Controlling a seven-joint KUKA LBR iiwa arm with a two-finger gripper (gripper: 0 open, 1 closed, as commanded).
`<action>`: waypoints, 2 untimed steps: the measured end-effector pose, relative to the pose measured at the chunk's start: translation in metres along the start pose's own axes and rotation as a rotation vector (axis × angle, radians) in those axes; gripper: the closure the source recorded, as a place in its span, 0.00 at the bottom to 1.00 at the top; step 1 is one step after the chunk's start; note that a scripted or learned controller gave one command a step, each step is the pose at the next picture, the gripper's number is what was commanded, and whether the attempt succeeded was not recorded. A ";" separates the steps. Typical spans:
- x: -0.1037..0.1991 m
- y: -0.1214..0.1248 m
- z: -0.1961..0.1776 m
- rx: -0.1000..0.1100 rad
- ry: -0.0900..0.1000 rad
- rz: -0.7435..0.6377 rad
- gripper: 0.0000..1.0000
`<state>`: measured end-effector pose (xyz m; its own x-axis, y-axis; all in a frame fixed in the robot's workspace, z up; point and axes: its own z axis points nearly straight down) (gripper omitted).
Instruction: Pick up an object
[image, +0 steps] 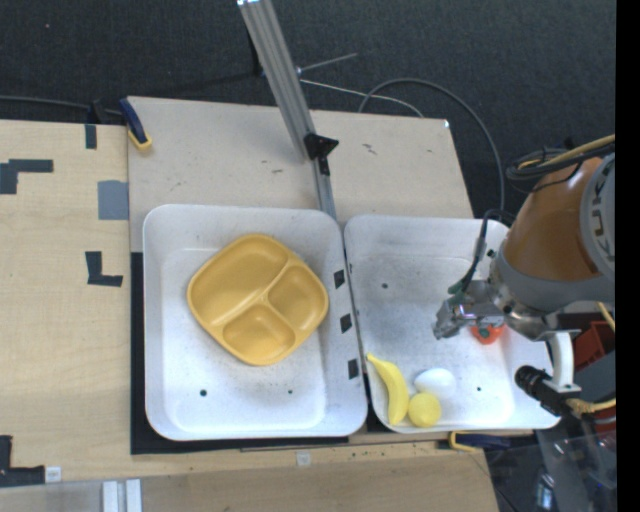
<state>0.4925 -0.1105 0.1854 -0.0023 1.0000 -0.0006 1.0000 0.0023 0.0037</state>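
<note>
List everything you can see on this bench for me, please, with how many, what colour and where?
bins: two, white, side by side on the bench.
divided plate: one, yellow, three compartments, middle of the left bin.
banana: one, yellow, near corner of the right bin by the divider.
egg-like ball: one, white, right bin, beside the banana.
round fruit: one, yellow, right bin, at the near wall.
small object: one, red-orange, right bin, partly hidden under the wrist.
clamp: one, blue and yellow, far left of the bench.
arm: one, grey and orange.
pincer: one, metallic, over the right bin.
</note>
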 end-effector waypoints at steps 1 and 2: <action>0.000 0.000 -0.020 0.003 0.001 0.000 1.00; 0.053 0.017 -0.032 0.004 0.003 -0.005 1.00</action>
<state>0.5097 -0.0570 0.2176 -0.0076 1.0000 0.0021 1.0000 0.0076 -0.0006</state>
